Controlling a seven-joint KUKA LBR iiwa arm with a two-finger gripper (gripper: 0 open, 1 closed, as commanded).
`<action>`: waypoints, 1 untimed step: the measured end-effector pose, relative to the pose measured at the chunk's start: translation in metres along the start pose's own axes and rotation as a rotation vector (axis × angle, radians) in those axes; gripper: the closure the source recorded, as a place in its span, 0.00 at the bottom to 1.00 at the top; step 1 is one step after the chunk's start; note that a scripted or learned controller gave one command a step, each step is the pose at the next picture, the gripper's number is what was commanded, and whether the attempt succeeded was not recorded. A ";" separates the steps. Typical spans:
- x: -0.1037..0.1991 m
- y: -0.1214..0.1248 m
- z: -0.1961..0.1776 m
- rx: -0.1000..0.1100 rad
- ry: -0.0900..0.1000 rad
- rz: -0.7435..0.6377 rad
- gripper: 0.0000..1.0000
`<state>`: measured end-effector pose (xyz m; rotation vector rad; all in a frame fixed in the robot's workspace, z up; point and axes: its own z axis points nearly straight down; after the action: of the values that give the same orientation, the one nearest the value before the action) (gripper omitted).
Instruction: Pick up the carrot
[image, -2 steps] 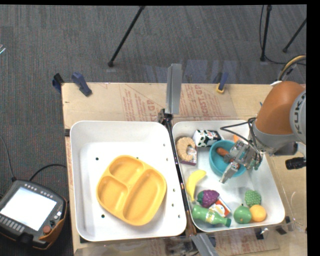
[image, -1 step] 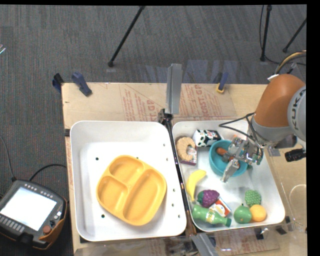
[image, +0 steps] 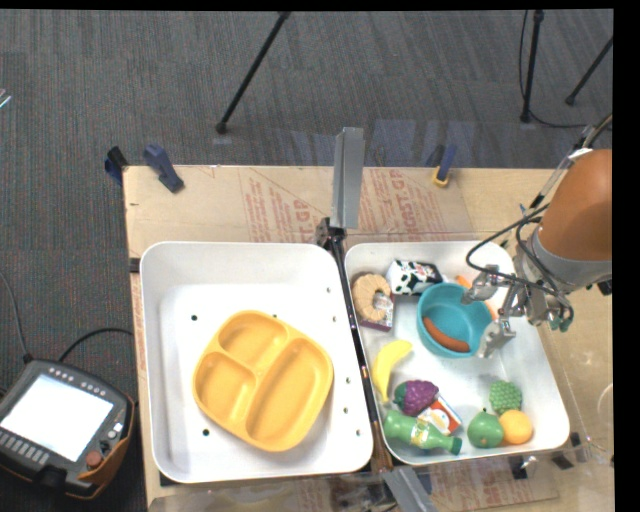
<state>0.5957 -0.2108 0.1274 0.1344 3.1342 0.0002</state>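
Note:
A slim orange-red carrot (image: 446, 335) lies inside a teal bowl (image: 436, 306) in the right bin (image: 553, 395). A small orange bit (image: 462, 282) peeks out behind the bowl's far rim; I cannot tell what it is. My gripper (image: 488, 318) hangs at the bowl's right rim, just right of the carrot, reaching in from the right. Its two fingers (image: 494, 342) stand apart, open, with nothing held between them.
Around the bowl lie a bagel (image: 372, 297), a cow-patterned toy (image: 412, 277), a banana (image: 390, 365), grapes (image: 417, 395), a green bottle (image: 425, 435), a green apple (image: 485, 430), an orange (image: 516, 427) and broccoli (image: 505, 395). The left bin (image: 170, 290) holds a yellow divided plate (image: 265, 380).

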 end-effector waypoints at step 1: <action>-0.042 -0.001 -0.012 -0.001 0.014 0.054 0.00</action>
<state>0.6371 -0.2156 0.1398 0.2204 3.1430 0.0024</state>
